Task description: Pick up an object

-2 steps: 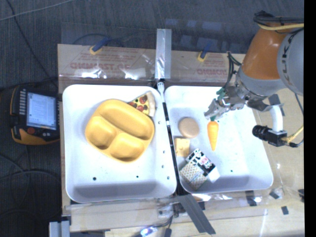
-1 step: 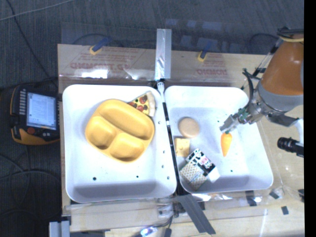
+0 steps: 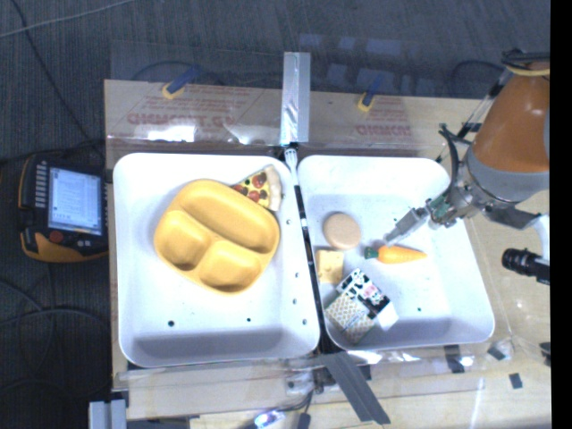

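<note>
The divided tray (image 3: 216,233) lies in the left bin (image 3: 143,329); the carrot (image 3: 400,255) in the right bin (image 3: 465,302).

The scene is viewed by a single fixed camera mounted above the bench (image 3: 500,329), angled downward at a slant. Both white bins, the left bin (image 3: 143,329) and the right bin (image 3: 456,302), are framed whole and side by side near the centre. Dark carpet is taken in beyond the bench's far edge, and the arm (image 3: 514,141) is seen entering from the right.
</note>
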Controlling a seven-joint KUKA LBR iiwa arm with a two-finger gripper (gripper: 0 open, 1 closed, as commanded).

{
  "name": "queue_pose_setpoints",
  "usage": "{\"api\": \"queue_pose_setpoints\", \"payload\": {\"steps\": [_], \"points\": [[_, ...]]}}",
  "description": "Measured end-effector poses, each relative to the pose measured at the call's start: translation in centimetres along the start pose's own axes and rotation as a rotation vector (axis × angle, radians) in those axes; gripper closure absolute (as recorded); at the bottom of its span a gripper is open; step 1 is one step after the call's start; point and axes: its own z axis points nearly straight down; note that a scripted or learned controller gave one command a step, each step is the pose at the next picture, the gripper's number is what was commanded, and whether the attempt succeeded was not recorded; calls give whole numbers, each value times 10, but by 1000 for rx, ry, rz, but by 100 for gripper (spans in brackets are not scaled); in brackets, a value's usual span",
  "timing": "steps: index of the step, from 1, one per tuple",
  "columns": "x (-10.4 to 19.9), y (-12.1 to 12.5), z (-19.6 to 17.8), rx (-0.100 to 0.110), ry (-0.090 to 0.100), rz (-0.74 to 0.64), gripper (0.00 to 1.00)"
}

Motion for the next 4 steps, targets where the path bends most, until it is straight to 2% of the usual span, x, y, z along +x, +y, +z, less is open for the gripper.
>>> {"api": "queue_pose_setpoints", "payload": {"steps": [1, 2, 3, 4], "points": [[-6, 0, 121, -3, 2, -63, 0], [39, -40, 123, -25, -12, 187, 0], [41, -39, 116, -21, -5, 185, 100], [50, -44, 4, 1, 0, 99, 100]]}}
